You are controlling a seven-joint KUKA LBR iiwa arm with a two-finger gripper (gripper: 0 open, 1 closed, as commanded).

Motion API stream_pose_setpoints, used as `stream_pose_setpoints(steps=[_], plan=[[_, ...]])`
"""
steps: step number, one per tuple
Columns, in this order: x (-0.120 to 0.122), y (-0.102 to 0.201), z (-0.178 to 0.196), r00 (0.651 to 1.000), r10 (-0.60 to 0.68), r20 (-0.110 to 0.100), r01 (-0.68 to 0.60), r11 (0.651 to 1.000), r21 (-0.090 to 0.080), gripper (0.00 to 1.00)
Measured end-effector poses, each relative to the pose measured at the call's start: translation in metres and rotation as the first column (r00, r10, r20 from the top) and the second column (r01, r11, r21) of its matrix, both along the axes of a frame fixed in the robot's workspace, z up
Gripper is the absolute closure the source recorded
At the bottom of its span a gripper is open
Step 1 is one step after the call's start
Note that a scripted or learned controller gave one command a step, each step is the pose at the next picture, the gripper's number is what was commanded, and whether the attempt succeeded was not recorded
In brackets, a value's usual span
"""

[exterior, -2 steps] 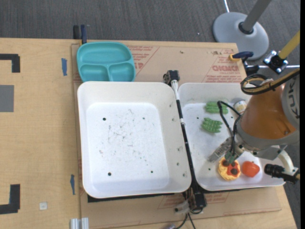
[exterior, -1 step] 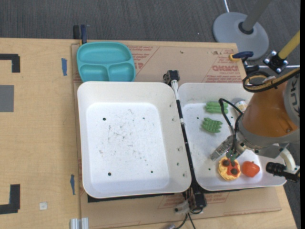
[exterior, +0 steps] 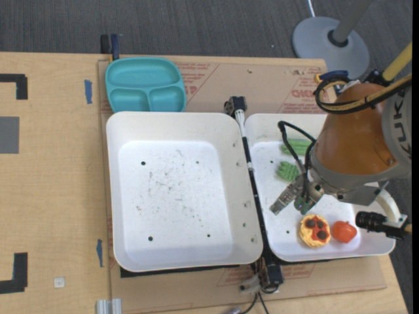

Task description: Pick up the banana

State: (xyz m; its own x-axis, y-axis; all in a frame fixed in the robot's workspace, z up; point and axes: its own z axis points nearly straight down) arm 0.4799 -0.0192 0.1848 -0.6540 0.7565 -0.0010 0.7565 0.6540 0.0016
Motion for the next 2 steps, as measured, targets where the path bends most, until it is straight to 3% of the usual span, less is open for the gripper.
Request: stream_pose_setpoints(steps=[1, 2], plan=[[0.0, 0.112, 0.0, 0.986, 0.169, 0.002, -0.169, 0.986, 0.0, 1.0], [0.0, 0.185, -0.096, 0.937, 0.35, 0.001, -0.35, 0.937, 0.001, 1.0]])
